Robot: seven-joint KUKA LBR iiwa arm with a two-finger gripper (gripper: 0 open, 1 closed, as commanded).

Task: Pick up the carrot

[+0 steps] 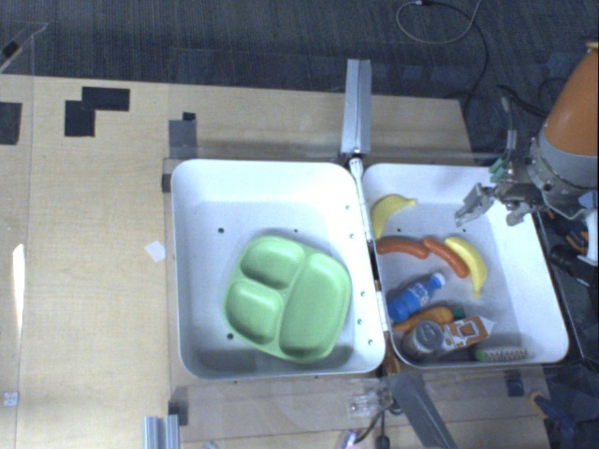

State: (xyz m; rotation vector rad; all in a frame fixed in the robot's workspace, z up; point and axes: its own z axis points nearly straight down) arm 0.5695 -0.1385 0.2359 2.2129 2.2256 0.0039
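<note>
Pale wooden bench top (84, 279) is recorded as the base surface, with dark carpet seen beyond its far edge. Black markings (94, 108) are noted on the bench at far left. Left bin (201, 204): one green sectioned plate (288, 296) is laid in it, towards the near right corner. A metal rail (357, 106) is set upright at the junction of the two bins. Right bin (543, 297): the following are listed from left to right. A yellow piece (391, 209) is placed near the far left corner; a carrot (421, 250), orange-red and elongated, is laid across the middle, touching a banana (471, 262) at its right end. A blue bottle (417, 295) and an orange packet (449, 330) are lodged near the front wall. Gripper (491, 204): positioned above the bin's far right part, well apart from the carrot; fingers are seen spread, with nothing held between them.
</note>
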